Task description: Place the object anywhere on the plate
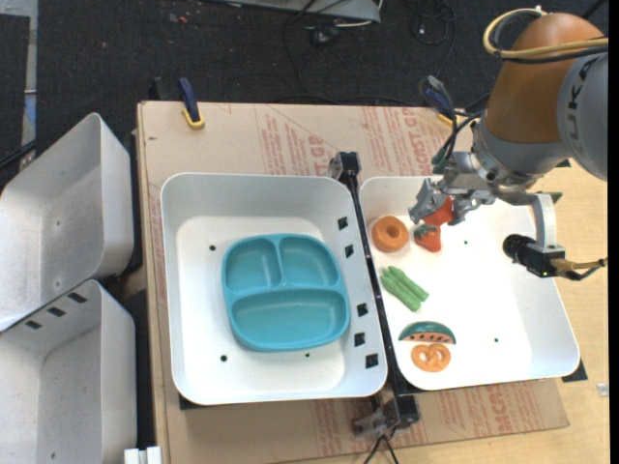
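Cables and a dark floor lie behind the bench [290, 129], a brown board that carries two white bins side by side.

Biggest in the scene is the arm [542, 75], reaching in from the right with its orange band high over the right bin [542, 346]. It leans down toward that bin's far left corner, which fits a program going after one of the toys gathered there.

Next comes the left bin [193, 211], with the blue plate [286, 291] lying flat in its middle. The plate has three compartments and nothing in them, so the placing is not yet done.

Then the gripper [437, 211], low over a red object [430, 232]. Whether its jaws are apart or closed on the red object I cannot tell, since the wrist hides them from above. The red object sits on the bin floor or just off it, right under the gripper, and looks like the chosen thing.

Smaller toys lie along the right bin's left side: an orange ring [391, 233] just beside the red object, a green pod [403, 287] nearer the camera, then a watermelon slice [427, 333] touching a pretzel [430, 357].
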Controlling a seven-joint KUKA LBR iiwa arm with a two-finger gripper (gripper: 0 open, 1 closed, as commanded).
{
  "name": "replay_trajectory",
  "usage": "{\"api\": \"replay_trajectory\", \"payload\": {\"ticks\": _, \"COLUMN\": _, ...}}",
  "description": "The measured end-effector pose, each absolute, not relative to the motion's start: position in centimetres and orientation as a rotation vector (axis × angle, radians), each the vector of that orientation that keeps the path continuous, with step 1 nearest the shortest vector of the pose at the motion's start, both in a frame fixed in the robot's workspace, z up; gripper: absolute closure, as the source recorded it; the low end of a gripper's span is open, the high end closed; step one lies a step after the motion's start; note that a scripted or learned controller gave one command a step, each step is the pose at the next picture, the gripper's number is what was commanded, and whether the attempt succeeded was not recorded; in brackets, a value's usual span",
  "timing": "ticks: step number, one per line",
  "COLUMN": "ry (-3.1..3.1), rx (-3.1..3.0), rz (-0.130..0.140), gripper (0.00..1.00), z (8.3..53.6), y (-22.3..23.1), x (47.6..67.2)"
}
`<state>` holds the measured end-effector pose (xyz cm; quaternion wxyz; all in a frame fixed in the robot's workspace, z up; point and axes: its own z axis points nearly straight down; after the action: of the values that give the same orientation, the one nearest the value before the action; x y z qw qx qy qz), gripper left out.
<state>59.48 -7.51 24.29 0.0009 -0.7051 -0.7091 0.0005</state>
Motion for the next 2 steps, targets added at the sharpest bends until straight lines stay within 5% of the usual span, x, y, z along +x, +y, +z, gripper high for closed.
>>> {"api": "replay_trajectory", "payload": {"ticks": 2, "ry": -2.226, "rx": -2.211, "rz": 0.003, "gripper": 1.0, "z": 23.5, "y": 1.9, "x": 54.1}}
